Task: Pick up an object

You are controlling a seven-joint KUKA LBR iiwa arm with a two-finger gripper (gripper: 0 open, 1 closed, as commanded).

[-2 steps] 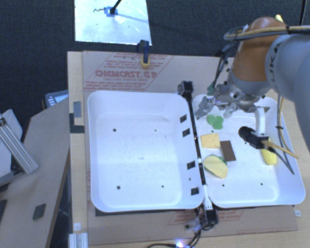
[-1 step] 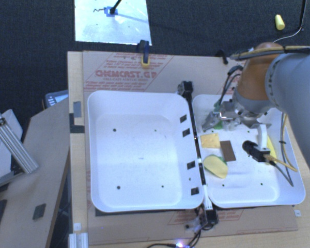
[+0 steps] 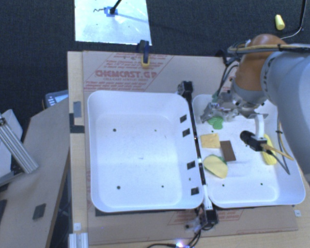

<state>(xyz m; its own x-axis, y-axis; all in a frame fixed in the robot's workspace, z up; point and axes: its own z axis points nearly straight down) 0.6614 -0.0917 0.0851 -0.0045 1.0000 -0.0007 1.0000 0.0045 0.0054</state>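
Item one, the gripper (image 3: 215, 112): low in the far corner of the right bin (image 3: 287, 192), near the wall it shares with the left bin (image 3: 139, 154); we cannot tell whether it is released or clenched, as its own body hides the tip. Item two, a small green piece (image 3: 216, 122): directly beneath the gripper and touching or nearly touching it, which we judge the likeliest thing to be picked; we do not see it gripped. Item three, a flat yellow square (image 3: 210, 140): just nearer the camera than the gripper. Item four, a brown block (image 3: 227, 151): beside the square, a little further from the gripper. Item five, a yellow-green lump (image 3: 215, 166): beyond those two, well apart from the gripper. Item six, a long yellow piece (image 3: 269, 153): off to the arm's side of the gripper. Risks as we judge them: the green piece is small and low, so a closing grip may pinch only its edge and drop it on lifting; the nearby bin wall could block the gripper or push the piece aside.
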